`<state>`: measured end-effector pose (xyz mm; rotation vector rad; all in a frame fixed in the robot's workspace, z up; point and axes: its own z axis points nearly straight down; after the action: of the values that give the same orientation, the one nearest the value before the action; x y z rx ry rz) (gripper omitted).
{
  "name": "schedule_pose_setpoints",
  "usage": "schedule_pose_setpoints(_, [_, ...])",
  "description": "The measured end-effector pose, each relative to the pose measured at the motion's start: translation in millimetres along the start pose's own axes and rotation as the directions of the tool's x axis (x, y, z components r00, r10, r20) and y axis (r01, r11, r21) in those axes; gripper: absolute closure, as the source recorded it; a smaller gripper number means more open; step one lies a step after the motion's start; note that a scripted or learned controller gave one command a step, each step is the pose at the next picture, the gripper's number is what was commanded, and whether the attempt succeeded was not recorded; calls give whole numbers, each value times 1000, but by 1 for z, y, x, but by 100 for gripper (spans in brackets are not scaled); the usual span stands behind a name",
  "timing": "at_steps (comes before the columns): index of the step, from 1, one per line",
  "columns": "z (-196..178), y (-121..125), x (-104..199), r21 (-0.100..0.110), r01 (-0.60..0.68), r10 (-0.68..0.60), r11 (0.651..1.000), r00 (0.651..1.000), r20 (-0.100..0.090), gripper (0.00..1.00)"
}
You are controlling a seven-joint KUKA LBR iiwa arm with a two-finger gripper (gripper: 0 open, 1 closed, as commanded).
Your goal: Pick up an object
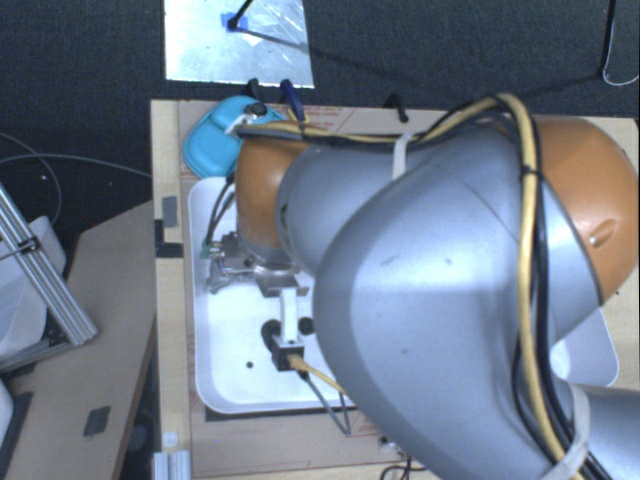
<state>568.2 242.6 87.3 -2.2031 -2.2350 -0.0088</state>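
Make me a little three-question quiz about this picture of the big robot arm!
1. True or false: the arm reaches over a white bin.
2. What colour is the object at the bin's far edge? A red, B light blue, C green.
3. Fill in: above the wrist the arm wears an ______ band.

Key: 1 true. 2 B. 3 orange.

Even, fairly bright light; the looming arm (450,298) looks slightly soft, with glare on the foil sheet (238,28).
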Motion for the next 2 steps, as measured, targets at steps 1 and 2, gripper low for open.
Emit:
schedule_pose_setpoints(1, [2,61,-9,-5,-10,10,1000,1000,5,0])
schedule_pose_setpoints(2, [2,102,-10,-4,-9,9,1000,1000,5,0])
